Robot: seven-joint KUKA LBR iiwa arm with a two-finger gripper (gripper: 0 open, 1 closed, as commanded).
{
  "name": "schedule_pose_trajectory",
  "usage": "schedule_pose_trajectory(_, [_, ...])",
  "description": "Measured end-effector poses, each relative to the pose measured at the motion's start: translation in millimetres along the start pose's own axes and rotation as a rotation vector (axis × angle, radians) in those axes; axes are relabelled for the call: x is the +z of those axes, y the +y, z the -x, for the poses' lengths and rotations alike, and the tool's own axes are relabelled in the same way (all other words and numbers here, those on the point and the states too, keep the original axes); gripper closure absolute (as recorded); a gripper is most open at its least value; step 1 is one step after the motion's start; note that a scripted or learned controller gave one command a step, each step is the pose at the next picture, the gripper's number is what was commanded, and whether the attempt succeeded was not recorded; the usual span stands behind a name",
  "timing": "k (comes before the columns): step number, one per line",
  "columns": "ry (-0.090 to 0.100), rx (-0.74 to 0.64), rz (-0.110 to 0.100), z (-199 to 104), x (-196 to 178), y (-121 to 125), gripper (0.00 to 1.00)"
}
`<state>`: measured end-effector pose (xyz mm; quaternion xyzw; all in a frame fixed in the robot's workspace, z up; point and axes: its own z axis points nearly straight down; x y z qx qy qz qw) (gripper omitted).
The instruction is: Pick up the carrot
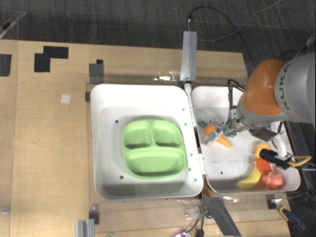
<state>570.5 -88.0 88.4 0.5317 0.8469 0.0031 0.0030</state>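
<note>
Carrot (224, 141), a small orange cone lying in the right bin (215, 100) just beside the gripper (228, 130), looks light, rigid and slick, best pinched across its thick end, though whether the fingers are spread or closed I cannot tell from this slant.

1. Lighting's pretty even and bright, looks like it comes from overhead; nothing is really dim except the dark grey carpet (123, 14) at the top.
2. The two shallow white plastic bins (103, 147) are nearly blown out, and the rim left of the two-finger gripper (228, 129) has small glare spots.
3. Soft shadow under the green divided plastic tray (154, 148), further left of the gripper.
4. The whole frame is slightly soft, and the small stuff around the gripper is mushy.
</note>
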Motion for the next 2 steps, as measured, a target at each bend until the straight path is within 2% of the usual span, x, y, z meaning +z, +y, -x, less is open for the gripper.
schedule_pose_trajectory(1, [0.0,0.003,0.004,-0.1,-9.4,2.1,1.0])
schedule_pose_trajectory(2, [0.001,0.363,-0.011,-49.7,-93.5,17.7,1.0])
